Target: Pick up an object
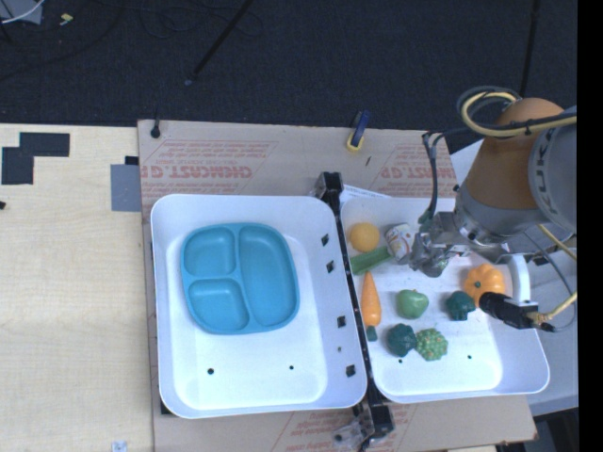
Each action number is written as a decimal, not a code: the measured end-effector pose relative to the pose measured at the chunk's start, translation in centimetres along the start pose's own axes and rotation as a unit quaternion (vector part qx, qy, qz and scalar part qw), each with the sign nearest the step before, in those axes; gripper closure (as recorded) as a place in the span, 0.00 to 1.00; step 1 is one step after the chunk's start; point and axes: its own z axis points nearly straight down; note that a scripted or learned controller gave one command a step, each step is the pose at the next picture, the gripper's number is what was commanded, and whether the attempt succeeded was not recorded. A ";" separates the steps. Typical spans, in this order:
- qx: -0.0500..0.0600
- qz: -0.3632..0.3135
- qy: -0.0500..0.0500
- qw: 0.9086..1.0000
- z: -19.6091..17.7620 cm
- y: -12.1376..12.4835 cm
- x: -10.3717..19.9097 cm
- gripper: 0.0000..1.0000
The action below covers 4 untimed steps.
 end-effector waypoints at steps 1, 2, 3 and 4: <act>0.000 0.001 0.000 1.000 -6.3 -0.2 -0.2 1.00; 0.002 0.000 0.000 1.000 -6.7 -0.2 -0.3 1.00; 0.004 0.000 0.001 1.000 -6.6 -1.5 4.7 1.00; 0.004 -0.001 0.002 1.000 -7.2 -4.9 9.7 1.00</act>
